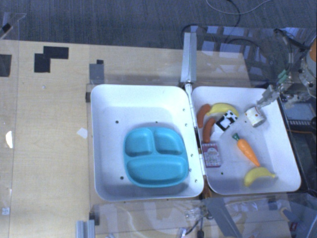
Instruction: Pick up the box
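Observation:
A small pink box [211,155] lies flat at the left wall of the right bin [290,175], near its front. A black-and-white patterned box [226,120] sits further back, against a yellow banana [220,108]. My gripper [254,116] hangs over the back right part of the right bin, to the right of the patterned box and apart from it. It is well away from the pink box. Nothing shows in its grasp.
Two reddish sausages [205,121] lie by the left wall. A carrot [246,150] and a second banana [258,175] lie toward the front right. A blue divided tray [156,156] sits in the left bin [106,133]. Cables and the arm crowd the back right corner.

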Robot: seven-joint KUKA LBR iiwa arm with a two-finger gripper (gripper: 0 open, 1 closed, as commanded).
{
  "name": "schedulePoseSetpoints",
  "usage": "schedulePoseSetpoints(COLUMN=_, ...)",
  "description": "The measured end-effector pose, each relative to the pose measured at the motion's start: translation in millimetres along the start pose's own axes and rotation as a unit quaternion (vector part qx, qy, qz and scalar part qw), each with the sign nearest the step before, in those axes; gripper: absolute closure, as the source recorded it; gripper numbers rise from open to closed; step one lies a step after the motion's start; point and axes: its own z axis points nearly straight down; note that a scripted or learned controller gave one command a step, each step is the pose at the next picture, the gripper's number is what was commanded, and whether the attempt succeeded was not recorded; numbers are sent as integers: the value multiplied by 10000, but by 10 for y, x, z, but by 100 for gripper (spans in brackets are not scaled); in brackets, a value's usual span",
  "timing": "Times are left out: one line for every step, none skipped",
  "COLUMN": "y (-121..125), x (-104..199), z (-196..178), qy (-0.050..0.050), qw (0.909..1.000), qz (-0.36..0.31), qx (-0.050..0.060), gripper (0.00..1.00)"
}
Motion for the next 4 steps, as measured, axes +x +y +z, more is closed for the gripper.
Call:
schedulePoseSetpoints(y=253, x=-345, z=1686, qy=2, qw=9999, qz=150, qx=3, gripper=0)
schedulePoseSetpoints(y=276, x=-342, z=1582, qy=-2, qw=9999, qz=142, qx=-21, gripper=100)
schedulePoseSetpoints(y=-36, x=-191, z=549, qy=-4, qw=9992, qz=405, qx=-17, gripper=100)
schedulePoseSetpoints(y=-636, x=671, z=1595, qy=4, qw=9923, qz=1240, qx=11, gripper=100)
